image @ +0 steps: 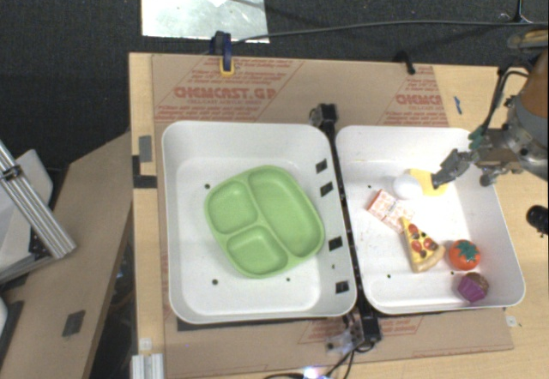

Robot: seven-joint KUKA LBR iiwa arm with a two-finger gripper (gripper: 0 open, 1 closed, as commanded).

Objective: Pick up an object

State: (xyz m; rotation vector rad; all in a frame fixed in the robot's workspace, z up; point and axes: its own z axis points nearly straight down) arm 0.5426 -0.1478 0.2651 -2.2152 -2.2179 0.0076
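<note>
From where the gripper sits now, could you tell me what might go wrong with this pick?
The gripper hovers by the yellow piece, which touches the white egg; closing there could knock the egg away or catch both. The egg is round and may slip. The yellow piece lies near the right bin's back wall, so the fingers have little room.

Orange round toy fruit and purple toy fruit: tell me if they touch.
Apart. The camera view shows white bin floor between the orange round toy fruit and the purple toy fruit.
</note>
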